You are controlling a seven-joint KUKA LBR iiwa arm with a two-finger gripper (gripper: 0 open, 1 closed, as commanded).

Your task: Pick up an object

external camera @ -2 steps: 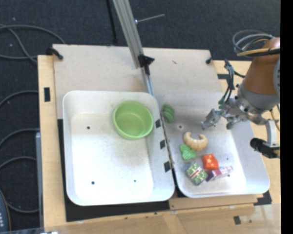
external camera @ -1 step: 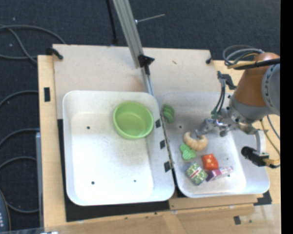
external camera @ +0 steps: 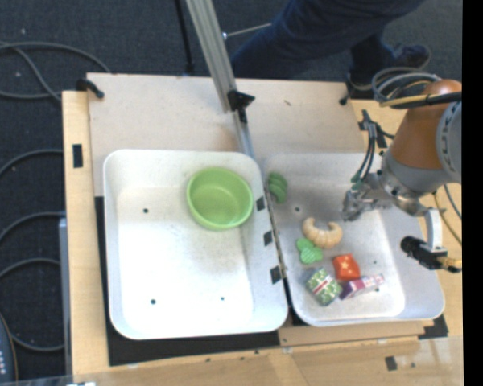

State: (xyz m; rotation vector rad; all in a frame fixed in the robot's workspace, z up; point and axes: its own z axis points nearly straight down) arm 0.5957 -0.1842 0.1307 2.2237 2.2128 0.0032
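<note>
Taken from the croissant (external camera: 323, 232) in the right bin (external camera: 419, 300) as landmark: nearest the camera, a green patterned block (external camera: 323, 286), an orange block (external camera: 345, 266) and a purple piece (external camera: 364, 284) are found below it, grouped closely. A green toy (external camera: 309, 253) is seen just beside its lower left. The gripper (external camera: 353, 206) is placed near its upper right, above the bin floor; whether it is open or closed cannot be told. A green lump (external camera: 277, 186) is noted to its upper left. A green bowl (external camera: 219, 199) is found further left, in the left bin (external camera: 129, 312).

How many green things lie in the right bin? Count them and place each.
3. A green piece by the top-left wall, a green toy below the tan ring, a green-patterned block lowest. None seems hidden.
</note>
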